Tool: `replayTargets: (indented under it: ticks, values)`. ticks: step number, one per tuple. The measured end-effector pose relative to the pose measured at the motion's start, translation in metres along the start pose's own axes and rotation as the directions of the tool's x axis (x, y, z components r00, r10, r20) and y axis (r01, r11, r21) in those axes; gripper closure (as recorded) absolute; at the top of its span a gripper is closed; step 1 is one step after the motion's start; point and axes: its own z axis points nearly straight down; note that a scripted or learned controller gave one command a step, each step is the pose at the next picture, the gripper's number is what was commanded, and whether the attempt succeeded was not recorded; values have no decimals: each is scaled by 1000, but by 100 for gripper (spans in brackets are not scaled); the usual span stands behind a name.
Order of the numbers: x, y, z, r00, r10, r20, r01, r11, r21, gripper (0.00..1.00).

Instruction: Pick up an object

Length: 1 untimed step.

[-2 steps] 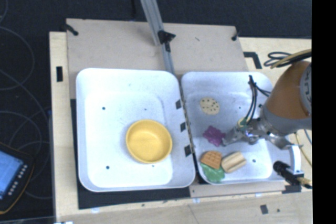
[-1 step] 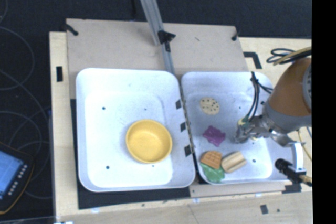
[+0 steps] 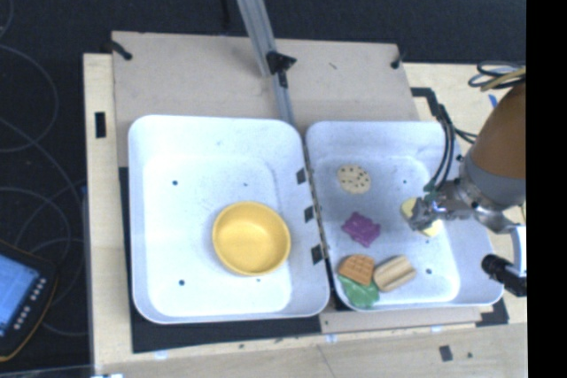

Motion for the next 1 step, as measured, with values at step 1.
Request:
replayTargets:
  ticks: [1]
  values:
    - [5,0,-46,1000,-6,0,6,1000,-1,100]
